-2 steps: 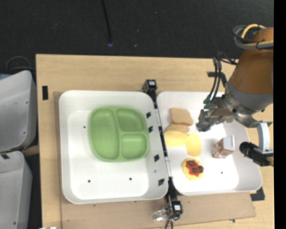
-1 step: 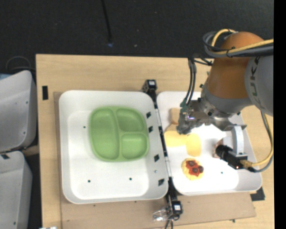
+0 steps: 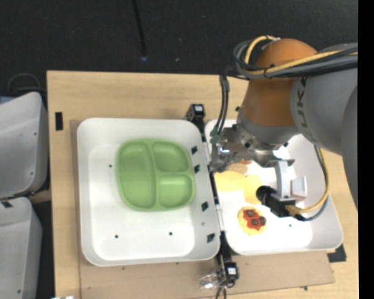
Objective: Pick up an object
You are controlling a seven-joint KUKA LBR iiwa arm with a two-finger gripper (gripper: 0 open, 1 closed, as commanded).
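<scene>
Wooden surface [image 3: 65, 98] bearing two white bins. Left bin [image 3: 100, 229] contains a green divided plate [image 3: 154, 173]. Over the right bin [image 3: 318, 229], the arm's hand [image 3: 227, 157], its opening indiscernible, sits beside a pale yellow object [image 3: 232, 180]; a small pizza toy [image 3: 252, 220] lies nearby.

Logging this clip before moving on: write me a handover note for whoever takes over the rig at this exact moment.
Gripper: low over the right bin, near its left wall; finger state can't be read.
Right bin: pale yellow piece just below the gripper, a yellow item with red and dark spots nearer the front.
Left bin: green divided plate.
Done: no grasp visible.
Left: grasp and lift one object.
</scene>
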